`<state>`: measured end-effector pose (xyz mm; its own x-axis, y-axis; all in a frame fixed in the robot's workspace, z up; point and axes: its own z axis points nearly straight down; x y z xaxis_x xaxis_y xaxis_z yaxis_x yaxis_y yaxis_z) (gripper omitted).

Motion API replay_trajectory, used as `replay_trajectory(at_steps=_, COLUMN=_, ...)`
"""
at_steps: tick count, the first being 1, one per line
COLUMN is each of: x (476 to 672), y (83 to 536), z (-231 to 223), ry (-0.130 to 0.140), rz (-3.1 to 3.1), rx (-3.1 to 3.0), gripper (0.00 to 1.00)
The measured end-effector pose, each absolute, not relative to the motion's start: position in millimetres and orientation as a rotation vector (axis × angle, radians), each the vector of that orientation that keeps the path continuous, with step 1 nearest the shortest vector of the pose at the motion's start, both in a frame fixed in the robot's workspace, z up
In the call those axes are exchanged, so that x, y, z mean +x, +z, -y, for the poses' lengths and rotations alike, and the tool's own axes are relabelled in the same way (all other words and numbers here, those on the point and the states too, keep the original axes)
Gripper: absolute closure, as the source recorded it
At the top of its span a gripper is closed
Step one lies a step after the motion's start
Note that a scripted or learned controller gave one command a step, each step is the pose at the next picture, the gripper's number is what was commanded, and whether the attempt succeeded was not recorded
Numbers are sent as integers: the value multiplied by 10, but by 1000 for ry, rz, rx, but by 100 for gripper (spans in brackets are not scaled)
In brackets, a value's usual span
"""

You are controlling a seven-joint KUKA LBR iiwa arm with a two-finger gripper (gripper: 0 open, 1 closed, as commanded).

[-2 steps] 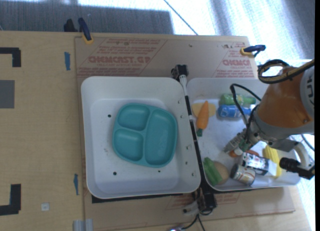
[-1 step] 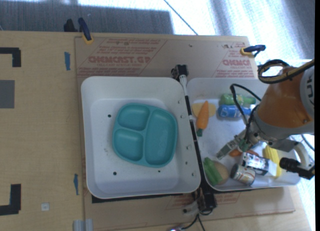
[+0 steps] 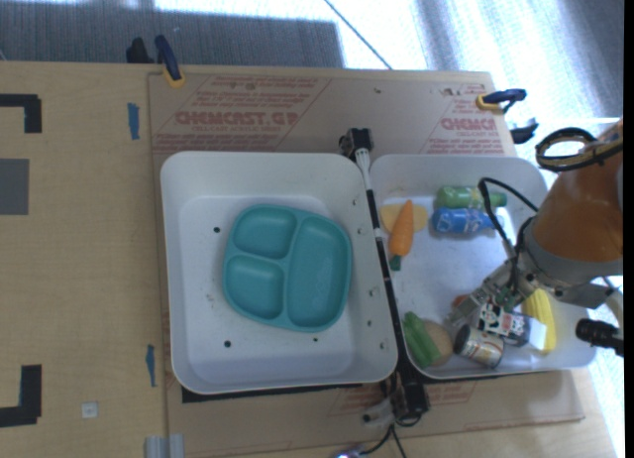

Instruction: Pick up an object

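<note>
Cans and toy foods lie in the right bin (image 3: 421,171), the landmark for what follows. At this bin's near edge a small can (image 3: 482,345) lies on its side, touching a white printed can (image 3: 507,323) just behind it. A yellow piece (image 3: 540,319) lies beside them toward the arm, a green vegetable (image 3: 423,339) near the bin's near-left corner. A carrot (image 3: 401,228), a green can (image 3: 459,195) and a blue can (image 3: 463,220) lie toward the bin's far side. The small can is judged light, rigid and smooth, liable to roll; take hold across its round body. The pincer (image 3: 495,297) hangs low over the white printed can; its opening and any contact cannot be told. The teal divided plate (image 3: 287,266) sits in the left bin (image 3: 188,248).
</note>
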<state>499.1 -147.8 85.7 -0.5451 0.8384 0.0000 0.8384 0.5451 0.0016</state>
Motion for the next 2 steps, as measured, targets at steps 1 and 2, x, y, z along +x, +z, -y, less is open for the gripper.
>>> replay_trajectory(at_steps=1, x=4990, y=857, z=1478, ry=2, rz=-2761, rx=1498, gripper=0)
replay_trajectory(at_steps=2, x=4810, y=858, z=1063, ry=4, rz=-2445, rx=1970, gripper=0)
